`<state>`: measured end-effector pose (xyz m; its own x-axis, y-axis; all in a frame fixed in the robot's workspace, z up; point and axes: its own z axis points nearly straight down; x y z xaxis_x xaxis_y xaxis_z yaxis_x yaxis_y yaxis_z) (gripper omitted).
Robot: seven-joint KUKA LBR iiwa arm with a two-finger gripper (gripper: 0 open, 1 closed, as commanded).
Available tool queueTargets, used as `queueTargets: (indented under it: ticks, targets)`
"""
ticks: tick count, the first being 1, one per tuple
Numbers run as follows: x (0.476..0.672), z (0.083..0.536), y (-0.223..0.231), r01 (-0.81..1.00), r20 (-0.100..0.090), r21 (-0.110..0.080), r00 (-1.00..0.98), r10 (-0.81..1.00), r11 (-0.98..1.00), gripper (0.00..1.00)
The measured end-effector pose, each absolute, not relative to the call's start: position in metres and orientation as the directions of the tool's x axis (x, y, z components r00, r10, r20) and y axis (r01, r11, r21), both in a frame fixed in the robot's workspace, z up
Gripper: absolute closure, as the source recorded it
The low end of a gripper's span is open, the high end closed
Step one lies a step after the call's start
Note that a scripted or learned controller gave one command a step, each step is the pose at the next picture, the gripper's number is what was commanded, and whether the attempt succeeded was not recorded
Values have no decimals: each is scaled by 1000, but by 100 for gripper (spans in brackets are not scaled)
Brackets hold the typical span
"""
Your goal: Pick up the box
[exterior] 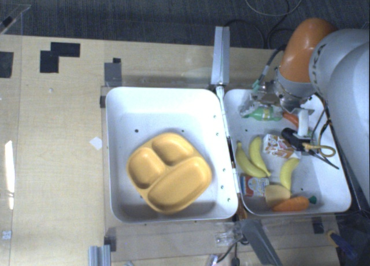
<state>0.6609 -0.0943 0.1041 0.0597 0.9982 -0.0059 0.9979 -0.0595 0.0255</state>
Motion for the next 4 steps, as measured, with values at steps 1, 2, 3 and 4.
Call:
queueTargets:
  ticks: [1,2,3,4]
  targets:
    - [672,103,-97,998,-3,1,64,998,-64,0]
    - [667,103,-96,998,-3,16,68,998,-68,0]
    - [673,103,-97,992,3,3,125,992,-125,0]
    - [673,103,-94,992,-7,8,128,992,-128,0]
